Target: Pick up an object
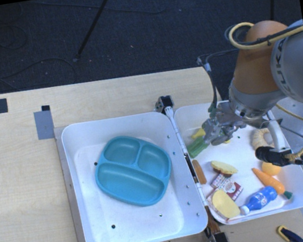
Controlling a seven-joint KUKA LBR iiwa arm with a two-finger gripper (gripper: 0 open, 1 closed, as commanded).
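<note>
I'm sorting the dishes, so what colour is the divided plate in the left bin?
The divided plate is light blue, shown clearly in the camera view from above.

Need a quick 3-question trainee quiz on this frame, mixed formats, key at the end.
1. True or false: the blue divided plate lies in the left bin.
2. Which lies nearest the right bin's front edge? A) green item B) blue bottle C) yellow slice
3. Fill in: the tool hovers over the ____ bin.

Key: 1 true; 2 B; 3 right.
</note>
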